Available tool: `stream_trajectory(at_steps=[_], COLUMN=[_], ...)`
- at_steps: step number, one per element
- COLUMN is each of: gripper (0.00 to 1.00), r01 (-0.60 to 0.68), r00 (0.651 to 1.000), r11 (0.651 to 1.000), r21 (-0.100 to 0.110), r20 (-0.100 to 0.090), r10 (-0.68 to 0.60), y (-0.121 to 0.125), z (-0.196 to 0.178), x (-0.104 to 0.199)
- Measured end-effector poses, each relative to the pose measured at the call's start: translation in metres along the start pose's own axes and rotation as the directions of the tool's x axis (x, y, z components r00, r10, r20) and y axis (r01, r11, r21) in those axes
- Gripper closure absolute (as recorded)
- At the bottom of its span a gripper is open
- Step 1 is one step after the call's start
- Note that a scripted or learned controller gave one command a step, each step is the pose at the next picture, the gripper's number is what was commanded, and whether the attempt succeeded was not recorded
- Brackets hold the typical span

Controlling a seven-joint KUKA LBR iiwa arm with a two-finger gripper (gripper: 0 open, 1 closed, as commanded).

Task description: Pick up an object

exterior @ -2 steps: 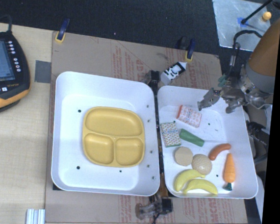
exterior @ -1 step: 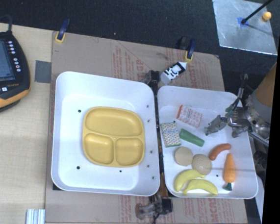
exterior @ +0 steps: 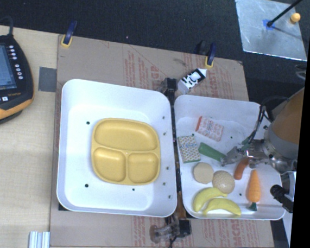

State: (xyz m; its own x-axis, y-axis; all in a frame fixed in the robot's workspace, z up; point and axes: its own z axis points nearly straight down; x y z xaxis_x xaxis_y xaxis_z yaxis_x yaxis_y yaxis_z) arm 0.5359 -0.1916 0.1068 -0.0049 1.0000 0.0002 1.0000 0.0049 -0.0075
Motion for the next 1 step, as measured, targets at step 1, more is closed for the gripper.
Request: stream_trajectory(at_steps=[1], gripper=[0.00], r01=[0.001], r00=[1.000], r11=[1.000], r21=[-0.001], r20=[-0.002], r10=[-0.001], y=[-0.0035], z=[0.0153], x=[-0.0194])
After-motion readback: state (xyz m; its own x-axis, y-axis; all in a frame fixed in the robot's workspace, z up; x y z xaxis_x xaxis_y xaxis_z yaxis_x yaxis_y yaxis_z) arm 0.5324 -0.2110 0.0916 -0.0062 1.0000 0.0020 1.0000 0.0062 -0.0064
